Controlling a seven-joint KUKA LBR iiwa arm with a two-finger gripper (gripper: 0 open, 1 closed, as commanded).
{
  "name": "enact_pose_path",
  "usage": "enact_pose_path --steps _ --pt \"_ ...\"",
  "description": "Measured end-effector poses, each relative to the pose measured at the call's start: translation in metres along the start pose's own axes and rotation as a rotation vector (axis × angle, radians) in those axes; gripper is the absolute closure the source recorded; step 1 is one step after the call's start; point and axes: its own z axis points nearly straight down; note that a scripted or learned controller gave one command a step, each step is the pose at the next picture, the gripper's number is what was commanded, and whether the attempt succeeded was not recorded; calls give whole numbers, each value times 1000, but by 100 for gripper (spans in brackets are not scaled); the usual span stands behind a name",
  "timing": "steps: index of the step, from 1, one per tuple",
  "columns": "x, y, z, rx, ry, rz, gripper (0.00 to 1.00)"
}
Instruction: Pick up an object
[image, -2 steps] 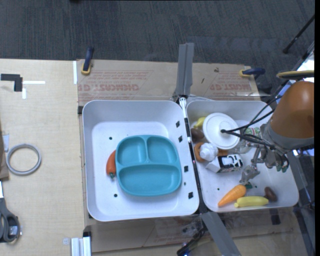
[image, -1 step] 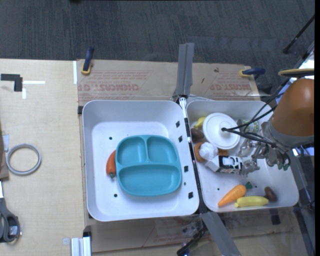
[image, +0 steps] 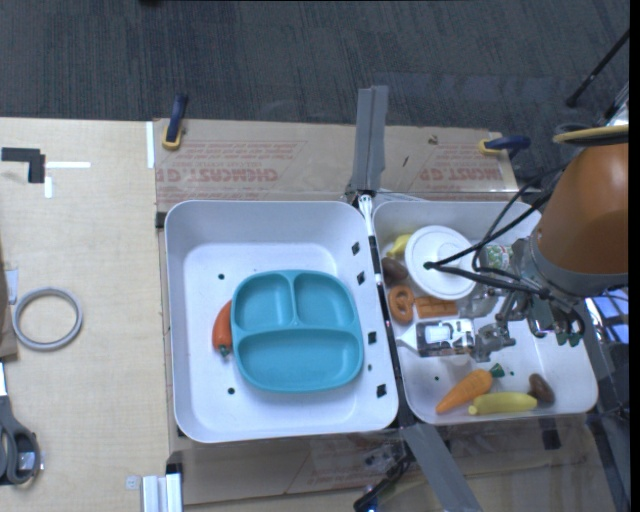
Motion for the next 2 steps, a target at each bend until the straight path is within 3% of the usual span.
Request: enact_pose_path --steps 1,2 --pt "-10 19 -7 25 -11 -241 100" --pt "-7 35 -9 25 -11 -487 100"
